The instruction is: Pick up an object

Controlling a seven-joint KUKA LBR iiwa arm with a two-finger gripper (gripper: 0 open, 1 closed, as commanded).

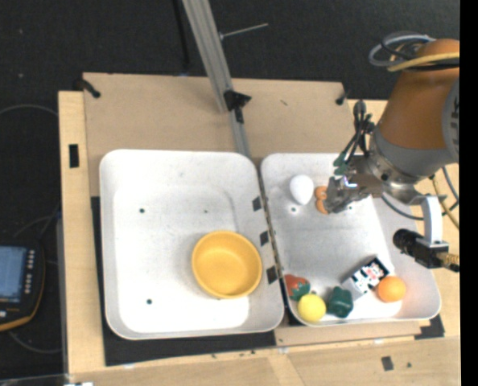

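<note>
Grey arm with the orange band reaches in from the right, and its gripper (pixel 341 193) hangs low over the upper part of the right bin (pixel 327 244). Whether the jaws are open or closed I cannot tell, because the wrist and cables hide them from above. Just beside the gripper, on its left side, a small orange-brown object (pixel 322 200) lies on the bin floor, touching or almost touching the gripper; it is not clear if it is held. A white egg-shaped object (pixel 301 188) lies a little more to the left, near it. In the lower part of the same bin several things lie close together: a yellow ball (pixel 311 307), a dark green piece (pixel 339 302), a red and green piece (pixel 296 284), a black and white box (pixel 367 275) and an orange ball (pixel 391 289). The left bin (pixel 142 215) contains a yellow bowl (pixel 226 264), standing upright near its lower right corner. Both bins rest on the brown desk (pixel 158 111).
</note>
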